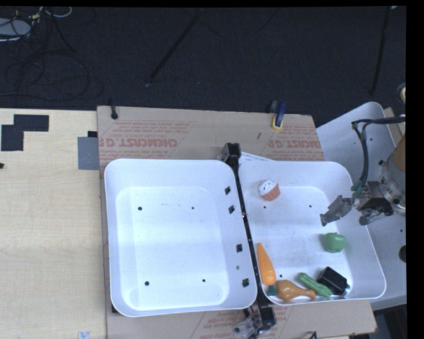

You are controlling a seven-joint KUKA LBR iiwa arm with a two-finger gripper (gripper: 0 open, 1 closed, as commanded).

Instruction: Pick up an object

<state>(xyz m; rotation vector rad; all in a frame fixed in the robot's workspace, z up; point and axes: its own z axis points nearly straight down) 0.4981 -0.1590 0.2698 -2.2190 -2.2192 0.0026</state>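
The pincer (350, 210) hangs at the right bin's (301, 175) far-right rim, fingers spread wide, holding nothing. A green ball (334, 242) lies just below it — the orange carrot (265, 264) and black block (333, 279) sit lower left.

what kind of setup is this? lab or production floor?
Most likely a robotics lab bench for grasping trials: two white bins on marked cardboard, toy items such as an orange carrot and green ball, and loose cables on the dark floor.
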